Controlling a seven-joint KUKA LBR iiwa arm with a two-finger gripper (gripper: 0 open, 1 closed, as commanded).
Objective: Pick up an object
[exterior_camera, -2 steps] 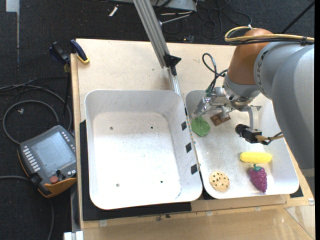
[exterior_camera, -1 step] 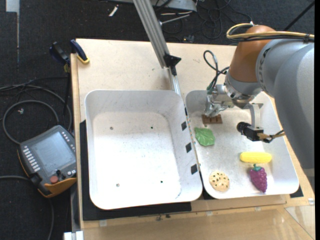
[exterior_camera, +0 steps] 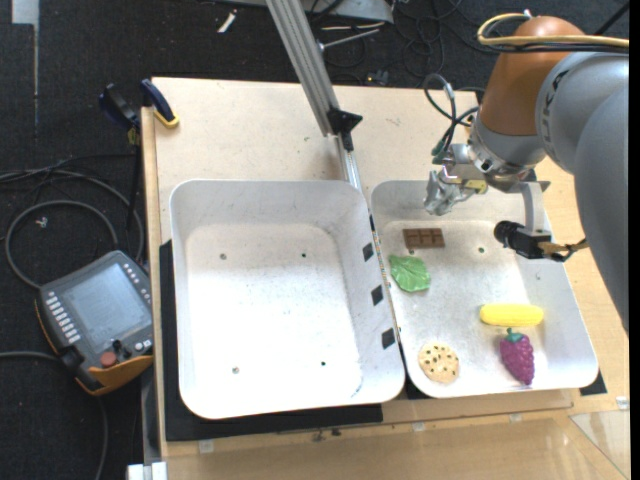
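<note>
The arm [exterior_camera: 560,88] comes in from the right, its orange band sitting up high and the wrist bent down toward the far end of the right bin [exterior_camera: 560,368]. The claw [exterior_camera: 440,204] points down over that bin's back left corner. It looks like it's carrying nothing, and whether it's spread wide or pinched narrow I honestly can't tell from this angle (it's just a small grey blob at this size).

All the pickable stuff is in that same right bin. Just below the claw, closest to it, lies a brown chocolate bar [exterior_camera: 423,237], flat on the bin floor and not touching the claw. A bit further toward the camera and slightly left of the claw is a green leaf-shaped thing [exterior_camera: 410,273]. Well away from the claw, toward the near end, there's a round cookie [exterior_camera: 438,362]. Off to the claw's right and nearer the camera sit a yellow banana-like piece [exterior_camera: 511,315] and, just beside it on the near side, a purple bunch of grapes [exterior_camera: 518,357].

The left bin [exterior_camera: 200,203] is off to the claw's left, its white floor speckled with a few dark dots.
</note>
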